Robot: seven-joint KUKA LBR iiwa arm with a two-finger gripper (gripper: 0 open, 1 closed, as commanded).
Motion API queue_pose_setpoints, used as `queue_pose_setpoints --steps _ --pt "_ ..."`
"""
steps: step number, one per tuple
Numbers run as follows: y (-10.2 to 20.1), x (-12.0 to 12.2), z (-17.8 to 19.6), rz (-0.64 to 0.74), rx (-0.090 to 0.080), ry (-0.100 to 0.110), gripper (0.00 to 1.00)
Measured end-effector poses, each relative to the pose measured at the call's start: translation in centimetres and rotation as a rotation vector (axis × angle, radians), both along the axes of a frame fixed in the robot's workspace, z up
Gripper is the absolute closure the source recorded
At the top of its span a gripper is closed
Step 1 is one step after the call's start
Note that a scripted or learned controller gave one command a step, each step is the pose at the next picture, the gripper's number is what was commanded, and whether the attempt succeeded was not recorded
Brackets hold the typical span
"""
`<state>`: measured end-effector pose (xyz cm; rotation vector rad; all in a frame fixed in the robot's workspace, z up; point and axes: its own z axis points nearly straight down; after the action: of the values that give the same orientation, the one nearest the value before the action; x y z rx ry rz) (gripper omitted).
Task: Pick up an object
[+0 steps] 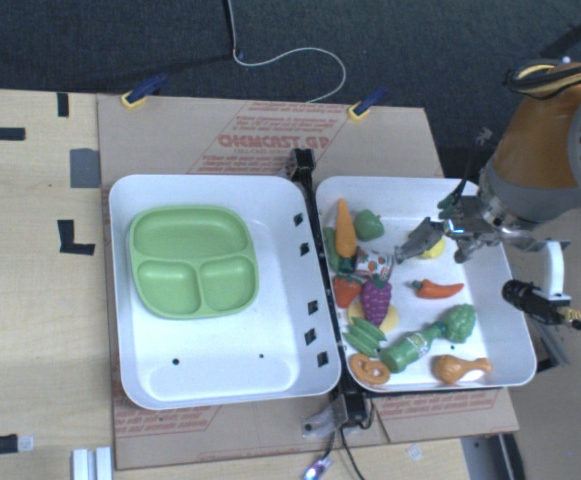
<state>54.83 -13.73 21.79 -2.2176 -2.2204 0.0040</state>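
Observation:
The right bin [510, 348] holds several toy foods. An orange carrot [345, 228] and a green pepper [369, 225] lie at its left. Purple grapes [376, 299] sit below them. A red chili [438, 289] lies mid-bin, with a broccoli [459, 322], a green bottle [404, 351] and a brown drumstick [460, 370] toward the front. My gripper [414, 243] hangs low over the bin's upper middle. It sits just left of a yellow piece [433, 252] that it partly hides, and right of a small white-and-red item [375, 265]. No toy is seen in its grasp.
The left bin [270, 358] holds a green divided plate [192, 261]. A black divider [315, 298] runs between the bins. The arm's grey and orange body [535, 168] overhangs the right bin's far right corner. A black fitting [530, 300] sticks out at the right rim.

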Motion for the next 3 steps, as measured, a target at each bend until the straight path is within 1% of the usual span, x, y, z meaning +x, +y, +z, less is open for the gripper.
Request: queue_pose_setpoints --steps 1,2,3 --pt "0.0 0.0 0.8 0.001 0.001 0.004 1.0" --pt "8.5 0.5 6.6 0.009 0.002 -0.005 1.0" --pt "15.2 0.1 -4.3 0.006 0.002 0.012 1.0"
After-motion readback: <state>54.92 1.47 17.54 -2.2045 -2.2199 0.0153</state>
